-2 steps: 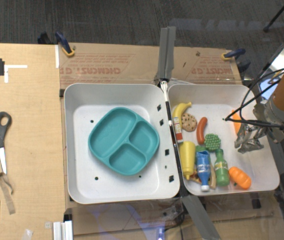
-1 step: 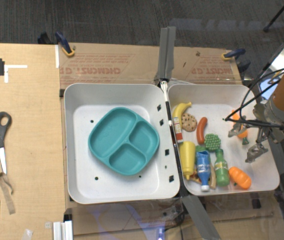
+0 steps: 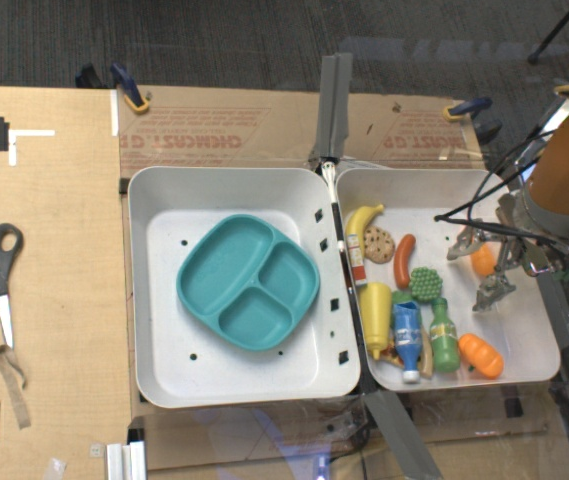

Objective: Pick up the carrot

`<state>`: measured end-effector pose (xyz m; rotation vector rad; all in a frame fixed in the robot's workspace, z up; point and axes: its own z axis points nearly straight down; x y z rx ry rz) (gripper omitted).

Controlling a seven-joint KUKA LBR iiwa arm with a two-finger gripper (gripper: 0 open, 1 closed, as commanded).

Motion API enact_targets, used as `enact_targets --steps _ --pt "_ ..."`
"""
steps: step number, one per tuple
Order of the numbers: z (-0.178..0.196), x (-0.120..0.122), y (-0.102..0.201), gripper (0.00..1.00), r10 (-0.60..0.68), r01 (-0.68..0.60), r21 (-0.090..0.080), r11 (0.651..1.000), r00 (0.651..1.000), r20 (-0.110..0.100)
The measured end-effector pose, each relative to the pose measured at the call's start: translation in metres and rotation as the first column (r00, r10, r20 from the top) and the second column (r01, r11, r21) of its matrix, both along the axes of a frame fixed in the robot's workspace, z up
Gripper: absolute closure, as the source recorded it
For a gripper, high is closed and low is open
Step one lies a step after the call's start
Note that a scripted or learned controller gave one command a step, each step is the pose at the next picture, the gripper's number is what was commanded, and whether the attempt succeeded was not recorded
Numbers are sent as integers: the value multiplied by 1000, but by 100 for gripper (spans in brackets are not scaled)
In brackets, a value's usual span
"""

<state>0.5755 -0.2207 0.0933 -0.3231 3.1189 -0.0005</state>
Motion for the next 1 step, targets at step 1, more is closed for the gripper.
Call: enact_targets --steps 1 --pt "-1 -79 -1 0 133 -133 0 991 991 -3"
